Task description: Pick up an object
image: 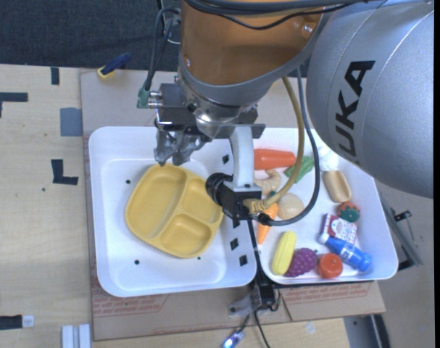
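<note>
Resting in the white bin on the view's left: a yellow tray, the one item there. Moulded plastic by the look, smooth and slightly glossy, with rounded corners and a raised rim. Split by low ridges into three compartments, one long section along the far-left side and two smaller ones toward the near-right. Lies flat on the bin floor, turned at a slant to the bin walls, nearer the divider between the bins than the outer wall.

Poised at the tray's far edge: the gripper, dark metal, hanging below the arm's orange band. Meets the tray's upper rim in this view; cannot tell whether apart, together or clamped on that rim, the tip being in shadow and partly masked by the wrist.

Crowded into the right bin: a carrot at the far side, a tan bread roll, a corn cob just beside purple grapes, a tomato and a blue bottle at the near edge.
</note>
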Controlling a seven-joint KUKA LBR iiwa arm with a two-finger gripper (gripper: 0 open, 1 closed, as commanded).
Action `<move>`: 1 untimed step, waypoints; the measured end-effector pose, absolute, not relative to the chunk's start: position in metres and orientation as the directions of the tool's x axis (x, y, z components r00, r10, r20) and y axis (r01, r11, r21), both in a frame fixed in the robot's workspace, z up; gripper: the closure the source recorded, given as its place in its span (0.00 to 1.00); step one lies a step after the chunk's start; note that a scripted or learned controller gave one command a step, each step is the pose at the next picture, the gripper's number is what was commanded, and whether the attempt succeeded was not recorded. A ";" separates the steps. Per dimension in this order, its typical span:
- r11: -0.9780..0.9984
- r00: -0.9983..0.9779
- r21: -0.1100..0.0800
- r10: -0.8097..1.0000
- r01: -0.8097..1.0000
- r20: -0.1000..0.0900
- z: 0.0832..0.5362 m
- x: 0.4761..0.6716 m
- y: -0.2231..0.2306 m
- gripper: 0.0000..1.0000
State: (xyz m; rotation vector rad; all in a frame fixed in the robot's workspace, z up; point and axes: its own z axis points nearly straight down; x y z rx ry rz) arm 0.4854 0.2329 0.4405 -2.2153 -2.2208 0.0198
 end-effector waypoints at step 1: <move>-0.008 0.008 -0.010 1.000 1.000 -0.006 0.359 0.508 0.158 1.00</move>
